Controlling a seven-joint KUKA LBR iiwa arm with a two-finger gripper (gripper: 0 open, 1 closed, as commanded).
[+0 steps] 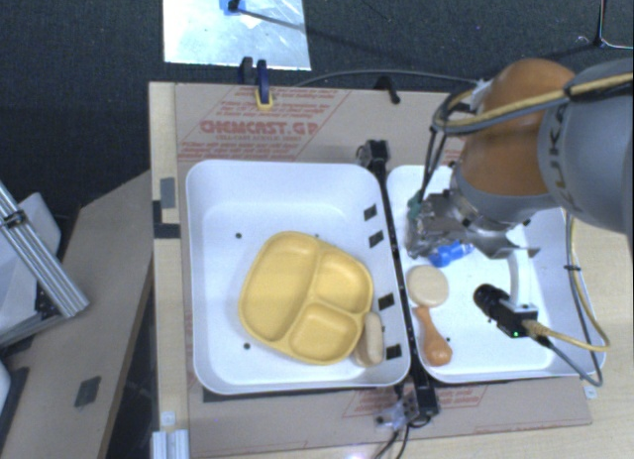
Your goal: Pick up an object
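One fixed camera above the bench (pixel 327 110), at a downward slant.

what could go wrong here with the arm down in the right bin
1. The gripper sits low over a small blue object that it partly hides, so it may be off-centre and could just nudge it away or come up with nothing.
2. The wooden spoon lies right beside the blue object, so it could get bumped or caught along with it.
3. The gripper is close to the left wall of the right bin and might scrape it.
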